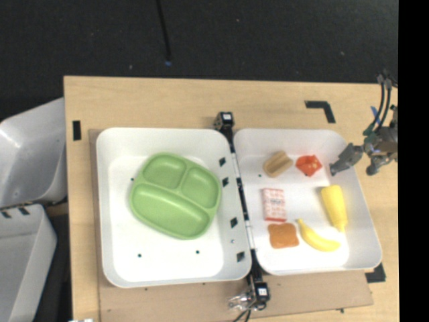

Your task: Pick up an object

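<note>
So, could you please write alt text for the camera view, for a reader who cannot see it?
The gripper hovers at the right edge of the right bin, which holds a bun, red piece, corn cob, banana, toast and patterned packet. The left bin holds a green divided plate.

Right bin holds a hot dog [276,164], tomato [308,165], packet [273,204], toast [283,235], banana [317,237], corn [334,206].

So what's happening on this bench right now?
A robot arm's gripper is at the right bin's far right edge, holding nothing yet. That bin has toy foods: a hot dog, a red pepper, corn, a banana, toast and a small packet. The left bin holds a green divided plate.
</note>
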`<action>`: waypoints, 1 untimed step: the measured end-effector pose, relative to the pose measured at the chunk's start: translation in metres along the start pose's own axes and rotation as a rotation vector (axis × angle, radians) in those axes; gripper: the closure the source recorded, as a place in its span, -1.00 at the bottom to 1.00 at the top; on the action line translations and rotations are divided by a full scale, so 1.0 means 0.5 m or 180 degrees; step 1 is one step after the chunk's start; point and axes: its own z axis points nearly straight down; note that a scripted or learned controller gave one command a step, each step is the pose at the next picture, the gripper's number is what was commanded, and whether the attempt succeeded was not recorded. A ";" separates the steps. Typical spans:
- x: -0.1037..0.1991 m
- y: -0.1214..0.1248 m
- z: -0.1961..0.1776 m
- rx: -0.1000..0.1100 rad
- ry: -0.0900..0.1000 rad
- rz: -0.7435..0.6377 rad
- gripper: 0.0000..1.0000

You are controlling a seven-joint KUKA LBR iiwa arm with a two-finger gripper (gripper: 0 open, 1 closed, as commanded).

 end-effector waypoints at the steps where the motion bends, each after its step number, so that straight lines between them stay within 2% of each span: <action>1: 0.001 0.004 -0.012 -0.0034 -0.0009 -0.0008 -1.00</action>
